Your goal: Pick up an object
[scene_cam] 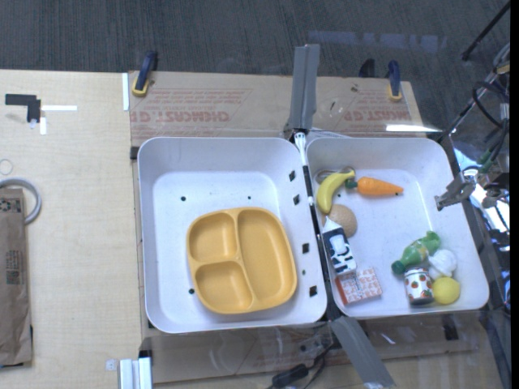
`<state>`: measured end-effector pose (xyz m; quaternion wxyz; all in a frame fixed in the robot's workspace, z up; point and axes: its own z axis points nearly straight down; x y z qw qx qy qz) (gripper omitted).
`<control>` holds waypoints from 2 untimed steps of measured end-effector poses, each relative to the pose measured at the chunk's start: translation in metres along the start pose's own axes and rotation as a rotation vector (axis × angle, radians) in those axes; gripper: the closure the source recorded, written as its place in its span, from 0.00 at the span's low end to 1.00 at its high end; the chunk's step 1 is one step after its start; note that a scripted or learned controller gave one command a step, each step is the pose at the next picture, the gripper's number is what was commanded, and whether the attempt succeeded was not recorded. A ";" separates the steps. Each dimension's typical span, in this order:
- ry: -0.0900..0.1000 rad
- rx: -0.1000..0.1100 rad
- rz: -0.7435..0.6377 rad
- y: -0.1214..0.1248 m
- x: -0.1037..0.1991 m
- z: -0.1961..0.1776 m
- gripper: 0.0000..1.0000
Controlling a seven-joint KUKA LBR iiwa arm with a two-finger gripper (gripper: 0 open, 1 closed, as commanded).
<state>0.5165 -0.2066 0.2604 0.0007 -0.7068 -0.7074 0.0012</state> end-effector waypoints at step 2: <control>-0.002 -0.004 -0.601 0.081 0.084 0.141 0.00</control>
